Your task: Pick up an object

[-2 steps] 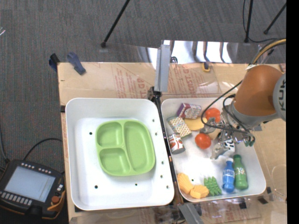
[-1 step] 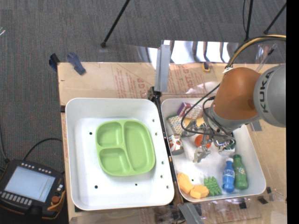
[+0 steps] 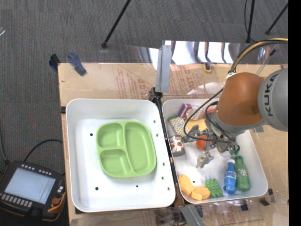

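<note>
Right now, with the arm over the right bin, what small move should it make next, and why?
Probably a short, straight descent. The tool hangs over bare white floor of the right bin, with the blue bottle just beside it, so shifting slightly toward that bottle before lowering seems wise.

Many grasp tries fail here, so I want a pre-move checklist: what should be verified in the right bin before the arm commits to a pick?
1. Claw over the right white bin: ok.
2. Item seen between claw fingers: not ok, none visible.
3. Finger opening: cannot tell.
4. Bare bin floor under the claw: ok.
5. Nearby targets separable: not ok; blue plastic bottle and green plastic bottle lie side by side, touching.
6. Green divided plate away from the work area, in the left bin: ok.
</note>
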You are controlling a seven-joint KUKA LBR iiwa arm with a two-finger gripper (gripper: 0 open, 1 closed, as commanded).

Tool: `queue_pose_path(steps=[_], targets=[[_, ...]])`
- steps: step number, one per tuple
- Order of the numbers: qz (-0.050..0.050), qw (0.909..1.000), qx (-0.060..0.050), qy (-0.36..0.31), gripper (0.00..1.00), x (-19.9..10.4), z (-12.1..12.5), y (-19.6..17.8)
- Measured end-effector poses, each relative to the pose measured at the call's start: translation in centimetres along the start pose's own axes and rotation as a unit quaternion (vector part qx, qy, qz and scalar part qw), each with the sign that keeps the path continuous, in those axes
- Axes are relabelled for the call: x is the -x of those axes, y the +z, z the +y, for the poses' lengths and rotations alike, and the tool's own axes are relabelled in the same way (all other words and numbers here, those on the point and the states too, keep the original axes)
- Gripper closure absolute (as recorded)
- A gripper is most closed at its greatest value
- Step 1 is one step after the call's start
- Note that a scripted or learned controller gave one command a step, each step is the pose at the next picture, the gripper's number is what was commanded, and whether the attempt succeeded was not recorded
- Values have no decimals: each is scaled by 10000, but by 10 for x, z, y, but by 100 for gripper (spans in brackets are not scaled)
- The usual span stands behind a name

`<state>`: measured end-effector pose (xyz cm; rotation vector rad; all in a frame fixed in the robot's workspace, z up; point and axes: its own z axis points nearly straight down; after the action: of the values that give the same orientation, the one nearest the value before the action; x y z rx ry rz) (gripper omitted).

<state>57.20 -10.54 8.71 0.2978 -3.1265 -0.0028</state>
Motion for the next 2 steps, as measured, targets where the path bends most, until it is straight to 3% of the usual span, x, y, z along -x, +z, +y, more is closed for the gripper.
queue_pose_path(steps=[1, 2], targets=[[-13, 9997, -5, -250, 0, 15, -16, -1], [-8, 10000, -3, -98, 0, -23, -44, 0]])
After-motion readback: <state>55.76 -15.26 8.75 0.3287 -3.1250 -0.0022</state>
